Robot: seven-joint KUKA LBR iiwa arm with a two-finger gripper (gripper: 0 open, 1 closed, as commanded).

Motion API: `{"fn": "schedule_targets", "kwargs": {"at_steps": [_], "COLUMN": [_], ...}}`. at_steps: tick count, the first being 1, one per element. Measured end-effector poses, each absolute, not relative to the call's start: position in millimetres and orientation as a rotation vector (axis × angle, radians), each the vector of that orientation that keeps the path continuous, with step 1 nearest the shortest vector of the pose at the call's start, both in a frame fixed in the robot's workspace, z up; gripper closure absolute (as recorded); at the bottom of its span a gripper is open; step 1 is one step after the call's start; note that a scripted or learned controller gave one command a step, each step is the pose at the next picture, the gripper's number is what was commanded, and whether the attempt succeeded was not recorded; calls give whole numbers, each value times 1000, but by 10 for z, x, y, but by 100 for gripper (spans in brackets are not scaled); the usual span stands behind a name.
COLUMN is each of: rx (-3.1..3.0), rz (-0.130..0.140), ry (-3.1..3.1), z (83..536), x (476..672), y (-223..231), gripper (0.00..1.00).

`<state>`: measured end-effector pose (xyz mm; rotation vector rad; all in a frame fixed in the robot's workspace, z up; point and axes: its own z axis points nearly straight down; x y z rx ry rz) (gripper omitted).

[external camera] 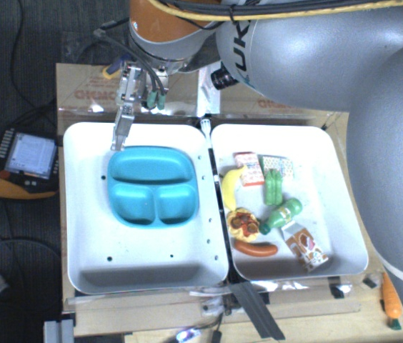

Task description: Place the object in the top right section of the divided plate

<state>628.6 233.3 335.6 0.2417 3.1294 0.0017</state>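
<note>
A blue divided plate [153, 186] lies in the left white bin [87, 263], with one wide section at the back and two smaller ones at the front; all its sections show bare blue. My gripper [119, 143] hangs over the left bin's back edge, its tip just beyond the plate's back left rim. Nothing shows at its tip. The loose toy foods all lie in the right bin [344, 213]: a yellow banana [228, 189], a green bottle [282, 214], a sausage [256, 249] and several small packets.
The grey arm and its orange band [166, 13] cover the back and right of the view. The right bin also holds a red and white box [249, 168], a brown carton [306, 248] and a round pizza-like piece [243, 222]. A handheld device [26, 159] lies on the floor at left.
</note>
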Motion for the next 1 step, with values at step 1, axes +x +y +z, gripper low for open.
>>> {"fn": "schedule_targets", "kwargs": {"at_steps": [1], "rx": [158], "rz": [-1], "ry": [3134], "z": [3548], "x": [6306], "y": [2326], "gripper": [0]}}
